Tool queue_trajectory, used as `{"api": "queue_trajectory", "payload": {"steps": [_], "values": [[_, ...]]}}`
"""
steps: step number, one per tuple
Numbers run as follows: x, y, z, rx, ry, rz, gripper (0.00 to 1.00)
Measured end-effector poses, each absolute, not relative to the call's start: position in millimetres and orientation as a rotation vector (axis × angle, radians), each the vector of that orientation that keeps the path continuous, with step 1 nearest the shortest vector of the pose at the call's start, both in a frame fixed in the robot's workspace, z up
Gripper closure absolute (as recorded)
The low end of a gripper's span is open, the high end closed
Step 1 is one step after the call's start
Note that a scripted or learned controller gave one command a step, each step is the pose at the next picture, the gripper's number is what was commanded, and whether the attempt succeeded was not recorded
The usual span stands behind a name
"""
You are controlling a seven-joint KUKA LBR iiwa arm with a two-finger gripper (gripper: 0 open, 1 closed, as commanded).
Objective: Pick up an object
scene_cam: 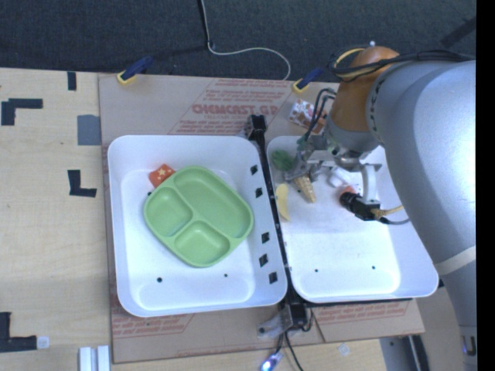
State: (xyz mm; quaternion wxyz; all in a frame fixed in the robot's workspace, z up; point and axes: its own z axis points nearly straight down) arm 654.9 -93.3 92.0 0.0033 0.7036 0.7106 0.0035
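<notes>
Cardboard-covered surface point(224, 103) before us with two white bins, left bin point(128, 207) holding a green divided plate point(198, 216) over an orange piece point(161, 174), our claw point(307, 163) low in the right bin point(348, 273) above a tan object point(305, 189) and yellow piece point(281, 202).

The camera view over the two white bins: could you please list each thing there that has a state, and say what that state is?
Green three-compartment plastic tray: lying flat in the left white bin, turned at an angle.
Small orange block: on the left bin's floor, against the tray's upper left edge.
Pale yellow piece: on the right white bin floor by the divider.
Two-finger gripper: low in the right bin, over the small items there.
</notes>
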Motion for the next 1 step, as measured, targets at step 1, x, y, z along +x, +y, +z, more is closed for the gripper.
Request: {"api": "queue_trajectory", "payload": {"steps": [1], "values": [[541.4, -23.0, 189.4, 2.214, 2.229, 0.008, 1.00]]}}
